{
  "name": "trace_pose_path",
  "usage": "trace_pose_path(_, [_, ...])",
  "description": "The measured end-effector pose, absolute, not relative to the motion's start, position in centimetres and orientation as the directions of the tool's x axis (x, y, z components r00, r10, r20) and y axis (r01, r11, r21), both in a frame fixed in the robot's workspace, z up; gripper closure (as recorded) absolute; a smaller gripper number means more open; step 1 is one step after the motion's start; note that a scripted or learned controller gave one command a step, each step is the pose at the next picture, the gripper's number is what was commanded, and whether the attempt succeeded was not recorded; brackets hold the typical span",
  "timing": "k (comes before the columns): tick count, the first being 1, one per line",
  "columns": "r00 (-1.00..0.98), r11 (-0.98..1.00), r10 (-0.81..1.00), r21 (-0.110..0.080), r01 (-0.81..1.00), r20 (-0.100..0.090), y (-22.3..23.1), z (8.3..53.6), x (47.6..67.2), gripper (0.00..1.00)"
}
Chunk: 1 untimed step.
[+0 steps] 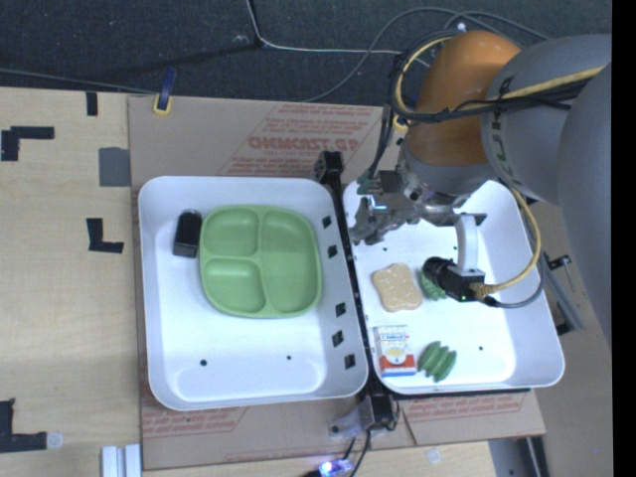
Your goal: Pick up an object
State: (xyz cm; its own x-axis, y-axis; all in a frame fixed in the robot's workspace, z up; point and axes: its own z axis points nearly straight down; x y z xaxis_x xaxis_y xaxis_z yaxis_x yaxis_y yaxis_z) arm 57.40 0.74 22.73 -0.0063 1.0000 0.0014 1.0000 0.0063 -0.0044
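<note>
We see our grey arm (566, 117) reaching in from the right, its orange band (462, 87) above the wrist, with the claw (370, 222) lowered at its left end, toward the scene's middle.

Even, fairly bright overhead light fills the scene, and the two white bins (159, 296) come close to washing out. Soft, short shadows sit under the arm (467, 97) at upper right. The picture is low in resolution and slightly soft all over, with small details smeared; the dark top strip loses texture.
</note>
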Motion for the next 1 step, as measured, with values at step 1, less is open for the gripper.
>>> trace_pose_path(1, [-0.006, 0.006, 1.0, -0.003, 1.0, 0.001, 6.03, 21.79, 56.33, 1.0])
